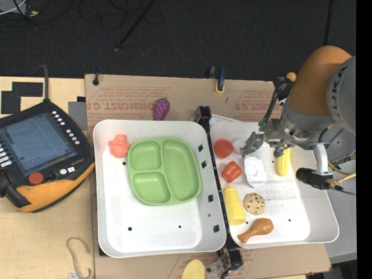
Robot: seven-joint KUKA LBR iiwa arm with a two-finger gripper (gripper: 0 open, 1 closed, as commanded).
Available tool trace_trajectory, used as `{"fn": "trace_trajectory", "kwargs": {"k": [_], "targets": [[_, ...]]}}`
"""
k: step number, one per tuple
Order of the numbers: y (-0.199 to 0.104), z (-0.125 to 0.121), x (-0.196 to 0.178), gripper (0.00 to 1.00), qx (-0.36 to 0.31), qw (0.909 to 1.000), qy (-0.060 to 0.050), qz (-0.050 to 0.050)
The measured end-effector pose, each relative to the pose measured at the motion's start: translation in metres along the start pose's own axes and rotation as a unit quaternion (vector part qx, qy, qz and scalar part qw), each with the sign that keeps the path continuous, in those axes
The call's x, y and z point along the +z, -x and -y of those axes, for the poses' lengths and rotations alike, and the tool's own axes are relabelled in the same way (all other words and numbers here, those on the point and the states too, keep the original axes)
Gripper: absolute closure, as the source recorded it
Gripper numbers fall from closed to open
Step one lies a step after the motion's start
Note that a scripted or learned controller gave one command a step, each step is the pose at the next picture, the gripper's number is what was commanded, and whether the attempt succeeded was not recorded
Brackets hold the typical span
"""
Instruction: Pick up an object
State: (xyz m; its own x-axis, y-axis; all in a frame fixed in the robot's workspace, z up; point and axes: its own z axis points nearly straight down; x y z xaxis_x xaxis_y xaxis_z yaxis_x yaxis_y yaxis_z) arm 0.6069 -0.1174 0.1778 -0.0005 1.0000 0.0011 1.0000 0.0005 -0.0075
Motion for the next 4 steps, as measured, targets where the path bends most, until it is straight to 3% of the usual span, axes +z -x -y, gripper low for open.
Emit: {"fn": "trace_trajectory", "kwargs": {"k": [1, 2, 3, 4], "targets": [[0.002, 0.001, 0.062, 0.0, 0.0, 1.0, 0.002, 0.001], [-0.001, 0.0, 0.091, 0.0, 0.0, 1.0, 0.003, 0.001], [0.001, -0.001, 0.078, 1.0, 0.002, 1.0, 0.005, 0.001], [0.004, -0.003, 0.015, 1.0, 0.001, 1.0, 0.006, 0.001]]}}
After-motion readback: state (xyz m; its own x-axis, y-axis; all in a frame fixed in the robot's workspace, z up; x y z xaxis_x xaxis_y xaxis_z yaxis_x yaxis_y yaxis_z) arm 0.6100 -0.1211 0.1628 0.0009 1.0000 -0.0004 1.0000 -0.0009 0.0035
